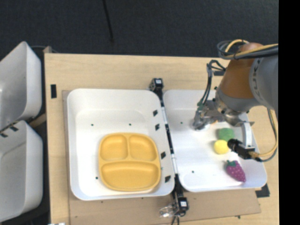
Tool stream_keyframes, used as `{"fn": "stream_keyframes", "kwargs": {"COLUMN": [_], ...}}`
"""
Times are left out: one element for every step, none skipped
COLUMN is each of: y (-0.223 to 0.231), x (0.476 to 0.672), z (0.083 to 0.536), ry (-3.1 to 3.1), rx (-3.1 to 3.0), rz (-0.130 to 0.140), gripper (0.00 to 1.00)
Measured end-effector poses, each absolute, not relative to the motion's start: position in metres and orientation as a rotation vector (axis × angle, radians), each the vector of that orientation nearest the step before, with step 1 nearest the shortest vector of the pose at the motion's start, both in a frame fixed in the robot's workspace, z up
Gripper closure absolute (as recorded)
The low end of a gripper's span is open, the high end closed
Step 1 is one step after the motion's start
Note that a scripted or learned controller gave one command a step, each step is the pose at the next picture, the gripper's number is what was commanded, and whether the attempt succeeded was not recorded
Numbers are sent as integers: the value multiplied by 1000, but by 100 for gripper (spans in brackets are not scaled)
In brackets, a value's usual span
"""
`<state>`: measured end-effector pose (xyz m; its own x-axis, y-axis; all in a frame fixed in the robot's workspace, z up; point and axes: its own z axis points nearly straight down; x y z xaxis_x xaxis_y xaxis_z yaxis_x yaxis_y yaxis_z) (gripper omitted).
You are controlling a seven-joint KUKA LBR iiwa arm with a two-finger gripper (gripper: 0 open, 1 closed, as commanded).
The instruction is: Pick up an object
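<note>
A grey robot arm with an orange band (240,76) reaches in from the right over a light wooden counter (117,71) that carries two shallow white plastic bins side by side. Its tool (200,122) hangs low over the far left part of the right bin (187,172), just above the white floor; from this slanted overhead angle it is not possible to tell whether the tool is open or closed, and nothing can be seen held in it.

Three small objects lie in the right half of that bin, to the right of the tool and nearer the camera. A green rounded toy (226,134) sits just beside the arm's wrist. A yellow ball-like toy (221,147) lies touching or nearly touching the green one on its near side. A purple bunch of toy grapes (236,170) rests apart from them, close to the bin's near right corner.

The left bin (84,107) holds a yellow plastic divided plate with three compartments (129,162), lying flat toward its near side. Black and yellow cables (262,153) trail off the arm's wrist on the right.
</note>
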<state>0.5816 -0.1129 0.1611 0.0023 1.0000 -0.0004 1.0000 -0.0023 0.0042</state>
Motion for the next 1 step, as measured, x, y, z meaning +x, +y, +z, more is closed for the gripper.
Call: {"fn": "stream_keyframes", "kwargs": {"y": [-109], "x": [589], "z": [208], "ry": [2222], "rx": [2215], "rz": [6], "gripper": [100]}}
